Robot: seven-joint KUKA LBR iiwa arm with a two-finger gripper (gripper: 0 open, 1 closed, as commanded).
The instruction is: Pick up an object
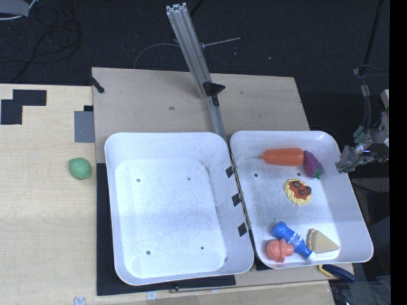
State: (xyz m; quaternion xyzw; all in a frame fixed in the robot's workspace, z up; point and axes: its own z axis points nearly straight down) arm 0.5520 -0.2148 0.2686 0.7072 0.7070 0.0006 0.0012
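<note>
Carrot (283, 156) lies in right bin (356, 230); claw (353, 158) hovers past its right rim.

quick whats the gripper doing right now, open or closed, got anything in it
gripper: cannot be told whether open or closed; it sits at the right bin's right rim, near the purple toy, with nothing seen in its grasp.

- Dark carpeted floor (286, 24) behind bench; loose cables across it.
- Tan board (254, 100) under the bins, pale wood tabletop (38, 202) at left.
- Slanted aluminium rail (194, 49) rises from board.
- Small green ball (80, 168) on the wood.
</note>
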